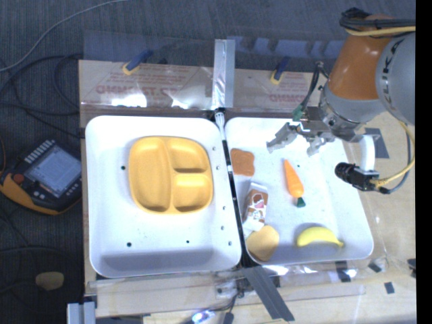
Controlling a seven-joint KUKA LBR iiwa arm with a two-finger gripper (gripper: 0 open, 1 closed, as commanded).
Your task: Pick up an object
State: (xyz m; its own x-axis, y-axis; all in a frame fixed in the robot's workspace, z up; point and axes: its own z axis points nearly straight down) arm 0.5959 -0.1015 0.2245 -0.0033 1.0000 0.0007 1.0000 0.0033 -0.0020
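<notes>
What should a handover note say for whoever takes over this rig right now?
Tool: open, nothing between its fingers, hovering over the far end of the right bin, just above the carrot's tip.
Right bin contents: carrot in the middle, banana at the near right, toast slice at the far left, small snack packet below it, tan chip-like piece at the near left.
Left bin: yellow divided tray.
Done: nothing picked up yet.
Left: lower onto one object, likely the carrot as the closest, close, and lift.
</notes>
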